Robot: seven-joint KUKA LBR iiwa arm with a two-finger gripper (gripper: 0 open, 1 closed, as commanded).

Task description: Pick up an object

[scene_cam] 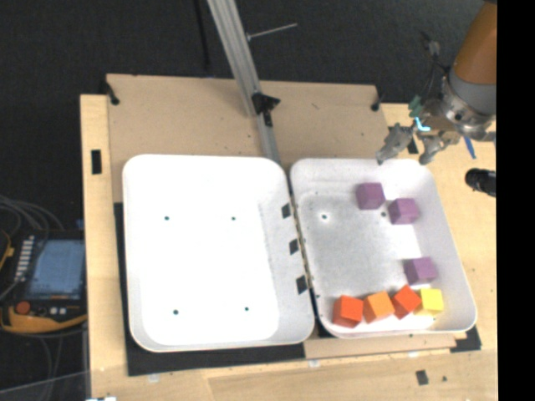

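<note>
Arm enters from the upper right, orange band above a grey wrist, tilted down toward the far right corner of the right bin [447,224]. Gripper [408,147] hangs over the bin's back rim; its two thin metallic fingers look spread apart, nothing between them, though the view is small and somewhat blurred there. Right bin: shallow, white, speckled floor. Three matte purple cubes [369,195], [405,210], [420,269] lie apart. Along the near wall, touching in a row: red-orange cube [349,310], orange cube [379,306], red cube [406,300], yellow cube [431,299]. Left bin [201,249] smooth white.
</note>
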